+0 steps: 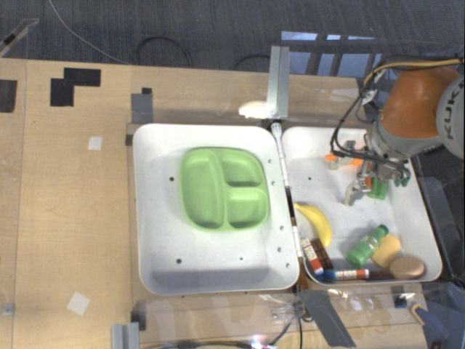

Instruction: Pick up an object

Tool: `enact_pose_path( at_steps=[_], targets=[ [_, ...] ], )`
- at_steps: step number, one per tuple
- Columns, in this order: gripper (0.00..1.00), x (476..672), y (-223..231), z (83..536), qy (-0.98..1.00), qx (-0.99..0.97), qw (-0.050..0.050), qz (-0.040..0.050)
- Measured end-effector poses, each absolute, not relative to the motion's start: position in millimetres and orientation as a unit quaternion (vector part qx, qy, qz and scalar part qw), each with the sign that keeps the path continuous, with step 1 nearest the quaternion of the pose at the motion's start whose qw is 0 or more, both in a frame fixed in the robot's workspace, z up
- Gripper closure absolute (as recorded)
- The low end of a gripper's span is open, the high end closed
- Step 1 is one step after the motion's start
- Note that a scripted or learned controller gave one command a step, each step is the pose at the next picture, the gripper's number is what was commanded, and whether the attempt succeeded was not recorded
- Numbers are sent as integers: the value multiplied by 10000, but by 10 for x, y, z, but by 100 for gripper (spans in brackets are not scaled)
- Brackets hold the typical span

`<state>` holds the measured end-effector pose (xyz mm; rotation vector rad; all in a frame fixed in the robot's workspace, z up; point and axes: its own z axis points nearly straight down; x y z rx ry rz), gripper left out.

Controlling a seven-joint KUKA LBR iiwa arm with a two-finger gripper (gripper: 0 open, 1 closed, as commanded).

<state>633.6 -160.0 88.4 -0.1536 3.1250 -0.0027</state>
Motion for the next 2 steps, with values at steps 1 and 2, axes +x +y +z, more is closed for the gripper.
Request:
enact_pose_path(
  at_steps=[1,2],
  targets=[
    [0,6105,-1710,886,9995,-298,62,-9],
    [0,5636,-1192,907,9786,-2054,83,-20]
  ],
)
